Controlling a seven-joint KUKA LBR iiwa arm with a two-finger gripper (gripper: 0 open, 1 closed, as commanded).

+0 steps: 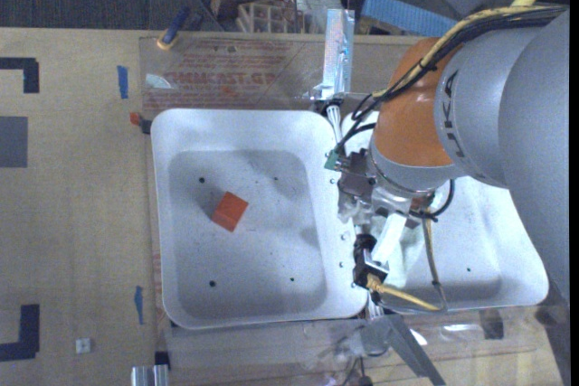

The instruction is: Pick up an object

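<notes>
Camera view, looking down: a small orange cube [230,211] sits alone in the left bin [163,221], well apart from my gripper [358,205], toward the view's left. The arm [507,104] hangs it over the bins' shared rim; released or clenched, I cannot tell

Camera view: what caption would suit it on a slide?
Robot arm poised between two white bins; a small orange block lies in the left-hand bin.
</notes>
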